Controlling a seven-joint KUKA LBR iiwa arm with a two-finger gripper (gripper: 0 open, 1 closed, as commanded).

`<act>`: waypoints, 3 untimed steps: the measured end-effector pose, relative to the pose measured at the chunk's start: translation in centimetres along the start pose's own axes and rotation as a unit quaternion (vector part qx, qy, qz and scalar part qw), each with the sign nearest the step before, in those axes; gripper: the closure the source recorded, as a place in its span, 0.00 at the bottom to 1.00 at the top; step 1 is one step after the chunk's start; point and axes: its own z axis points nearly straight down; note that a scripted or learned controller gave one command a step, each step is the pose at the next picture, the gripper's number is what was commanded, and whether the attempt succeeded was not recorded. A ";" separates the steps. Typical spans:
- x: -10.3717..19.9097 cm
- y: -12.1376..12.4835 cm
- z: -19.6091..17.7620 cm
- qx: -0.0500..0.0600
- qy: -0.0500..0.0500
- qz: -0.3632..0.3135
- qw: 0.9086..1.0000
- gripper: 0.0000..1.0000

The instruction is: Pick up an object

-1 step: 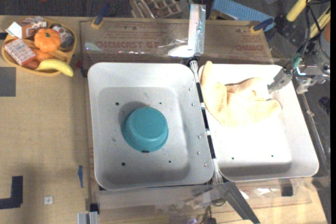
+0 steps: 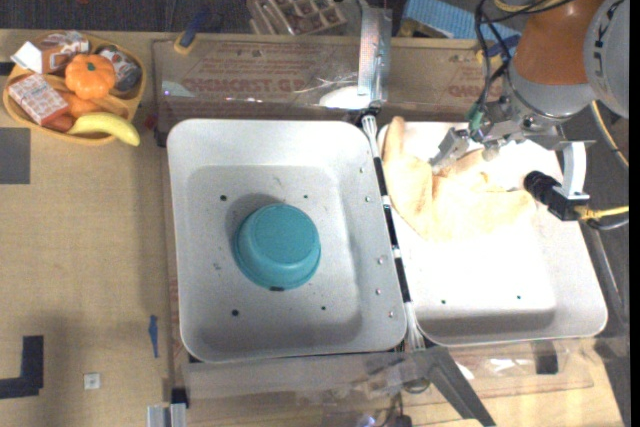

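A teal bowl (image 2: 278, 245) lies upside down in the middle of the left bin (image 2: 200, 155). A pale cream cloth (image 2: 440, 200) is spread over the back left part of the right bin (image 2: 500, 305), one edge draped against the divider between the bins. My gripper (image 2: 468, 141) hangs low over the cloth's back edge, with the orange-banded wrist (image 2: 560, 35) above it. Glare on the white bin washes out the gripper's tips, and I cannot see whether it touches the cloth.
A yellow dish of toy fruit and small boxes (image 2: 75, 95) sits on the bench at the far left. A low cardboard wall (image 2: 260, 75) runs behind both bins. A black fitting with a cable (image 2: 550, 190) sticks out beside the wrist over the right bin.
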 end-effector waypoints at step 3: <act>-3.8 2.7 1.6 -0.001 -0.001 -0.111 0.994 1.00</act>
